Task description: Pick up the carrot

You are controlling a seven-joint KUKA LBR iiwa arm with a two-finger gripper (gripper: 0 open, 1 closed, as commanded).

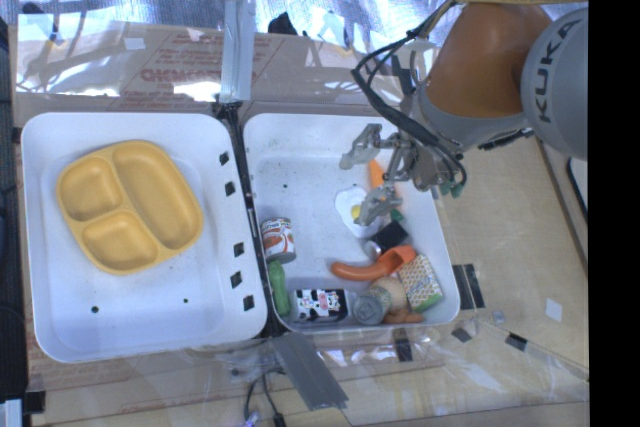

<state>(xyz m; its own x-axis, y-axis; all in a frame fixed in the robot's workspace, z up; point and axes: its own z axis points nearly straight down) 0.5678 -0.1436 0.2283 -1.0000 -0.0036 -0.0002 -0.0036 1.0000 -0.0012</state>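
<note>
Grey casing on the arm [560, 75] at the upper right of the frame carries the letters KUKA, running vertically beside the orange band. On the desk [520, 315], two white bins sit side by side. The left bin [40, 245] holds a yellow tray [128, 205] with three compartments. The right bin [300, 155] holds a jumble toward its lower right corner: a small can [278, 239] with a red and white label too small to read, a green piece [277, 287] just below it, a black and white carton [320, 305] with a printed face, a grey tin [368, 307], a speckled box [424, 281], an orange scoop-like thing [372, 266], a black block [392, 236] and a fried-egg toy [352, 207]. The carrot [376, 173] lies in the upper right part of this bin, just above the egg. The pincer [378, 177] hangs right over it with its fingers spread apart, one on either side of the carrot, not clamped on it.
</note>
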